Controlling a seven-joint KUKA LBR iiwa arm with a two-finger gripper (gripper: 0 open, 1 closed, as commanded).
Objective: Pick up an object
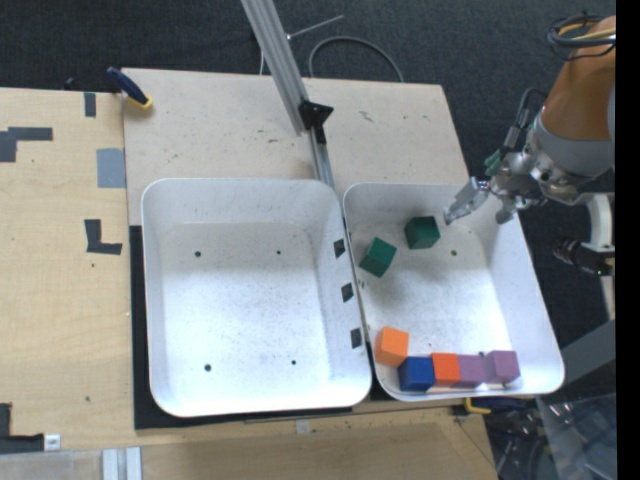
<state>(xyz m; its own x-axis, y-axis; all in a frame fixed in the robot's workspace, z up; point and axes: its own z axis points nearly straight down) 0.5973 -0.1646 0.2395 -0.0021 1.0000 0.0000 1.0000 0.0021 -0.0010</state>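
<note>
The right bin (520, 278) holds two green blocks, one (422, 232) near its far side and one (378, 257) close to the divider. Along its near edge sit an orange cube (392, 345), a blue cube (416, 373), a second orange cube (445, 368) and two purple cubes (471, 369) (504, 365). My gripper (482, 203) hangs over the bin's far right corner, to the right of the far green block. Its fingers are spread and hold nothing.
The left bin (160, 268) lies beside the right one. A slanted metal rail (285, 58) crosses the bench behind the bins. A blue and yellow tool (130, 86) lies at the far left of the board.
</note>
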